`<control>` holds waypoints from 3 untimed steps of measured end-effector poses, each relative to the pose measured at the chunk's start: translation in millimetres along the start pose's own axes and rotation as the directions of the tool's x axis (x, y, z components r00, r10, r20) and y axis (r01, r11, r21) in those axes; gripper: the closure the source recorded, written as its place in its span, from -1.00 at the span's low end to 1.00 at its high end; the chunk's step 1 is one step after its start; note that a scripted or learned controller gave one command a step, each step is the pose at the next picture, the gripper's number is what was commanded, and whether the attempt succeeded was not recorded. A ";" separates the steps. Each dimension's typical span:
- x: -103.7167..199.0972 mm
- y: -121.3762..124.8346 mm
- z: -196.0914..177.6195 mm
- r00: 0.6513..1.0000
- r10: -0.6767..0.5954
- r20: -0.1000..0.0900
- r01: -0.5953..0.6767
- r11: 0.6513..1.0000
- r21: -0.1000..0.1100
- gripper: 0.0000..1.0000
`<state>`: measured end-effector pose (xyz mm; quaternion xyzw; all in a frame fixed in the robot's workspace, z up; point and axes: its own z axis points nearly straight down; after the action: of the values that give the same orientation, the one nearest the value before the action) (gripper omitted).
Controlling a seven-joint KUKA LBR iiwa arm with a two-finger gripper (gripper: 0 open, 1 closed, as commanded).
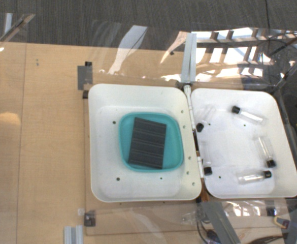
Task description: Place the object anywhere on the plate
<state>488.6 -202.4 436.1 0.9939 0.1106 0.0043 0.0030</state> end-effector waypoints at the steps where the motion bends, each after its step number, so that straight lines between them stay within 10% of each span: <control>1: 0.0 0.0 0.0 1.000 0.000 0.000 0.000 1.000 0.000 -1.00; 3: -0.7 2.9 -0.1 1.000 0.011 0.000 -0.011 1.000 0.000 -1.00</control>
<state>488.5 -205.3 436.2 0.9944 0.1053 0.0041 0.0028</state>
